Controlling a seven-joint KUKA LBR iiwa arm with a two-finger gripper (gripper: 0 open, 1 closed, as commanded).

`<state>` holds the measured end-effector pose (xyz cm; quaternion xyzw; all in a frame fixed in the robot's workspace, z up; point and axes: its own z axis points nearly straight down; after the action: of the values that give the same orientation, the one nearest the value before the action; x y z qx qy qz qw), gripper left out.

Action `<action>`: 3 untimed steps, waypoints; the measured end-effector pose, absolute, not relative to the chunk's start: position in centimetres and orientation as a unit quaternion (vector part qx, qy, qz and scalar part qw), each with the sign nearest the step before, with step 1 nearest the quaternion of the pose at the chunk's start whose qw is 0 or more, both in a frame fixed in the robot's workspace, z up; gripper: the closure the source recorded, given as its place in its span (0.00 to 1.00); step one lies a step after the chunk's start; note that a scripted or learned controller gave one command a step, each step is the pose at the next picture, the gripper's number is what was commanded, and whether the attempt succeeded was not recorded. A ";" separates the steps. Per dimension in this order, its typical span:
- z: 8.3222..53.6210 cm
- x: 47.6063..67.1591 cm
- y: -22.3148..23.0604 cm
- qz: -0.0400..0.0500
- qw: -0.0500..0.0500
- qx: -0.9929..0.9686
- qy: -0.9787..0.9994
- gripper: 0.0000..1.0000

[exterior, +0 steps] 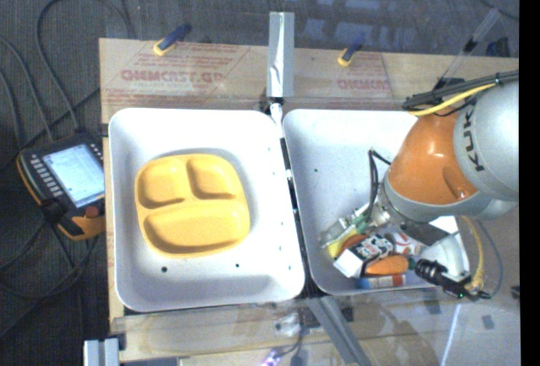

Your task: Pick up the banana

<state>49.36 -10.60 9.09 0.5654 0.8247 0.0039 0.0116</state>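
Banana is taken to be the short yellow piece seen at the left edge of a small heap of things in the right bin, toward that bin's front wall; so little of it is exposed that its shape cannot be made out with certainty. Just beside it, to the right, a white-and-black packet is seen, with an orange item touching it below and a thin blue strip lying along the front of the heap. The gripper is lowered over the heap's upper left, just above the yellow piece, and is largely covered by the wrist; whether it is spread or pressed together cannot be told, and nothing is seen to be pinched in it. The grey arm is reached in from the right, its orange band hanging over the bin's right half. The left bin sits touching the right one and bears a yellow divided tray at its middle. Behind both bins a wooden board is laid, with two yellow-and-blue clamps at its far edge and a metal post between them. A teach pendant is set on the floor at the left.
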 end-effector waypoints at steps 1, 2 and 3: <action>9.1 49.2 -10.1 0.007 0.010 0.634 0.773 0.00; 9.1 49.1 -10.7 0.003 0.010 0.515 0.857 0.00; 9.0 49.2 -10.0 0.007 0.009 0.634 0.773 0.00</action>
<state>49.16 -10.04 9.04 0.6344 0.7729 0.0066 0.0090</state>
